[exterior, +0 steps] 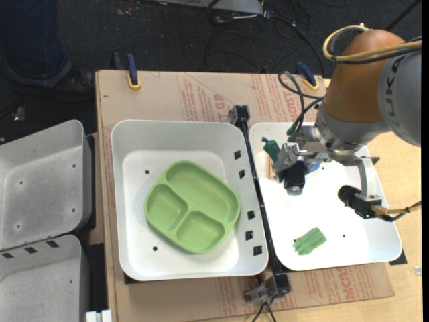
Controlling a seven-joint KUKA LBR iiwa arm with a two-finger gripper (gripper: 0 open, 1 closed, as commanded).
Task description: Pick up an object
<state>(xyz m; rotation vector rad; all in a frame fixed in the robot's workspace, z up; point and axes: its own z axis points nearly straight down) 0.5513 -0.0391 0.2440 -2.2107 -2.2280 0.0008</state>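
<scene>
One desk (174, 86) carries two white bins side by side. The left bin (127, 146) holds one green plate (193, 206) with three compartments, lying flat in the middle. The right bin (375, 240) holds one small green object (310, 241) near its near edge, well apart from the arm (365, 86), and a darker green piece (270, 146) at the far left corner, partly hidden. The end effector (293, 173) hangs over the right bin's far left part; whether it is apart or together, I cannot tell. Two clamps (133, 72) grip the desk's far edge.
</scene>
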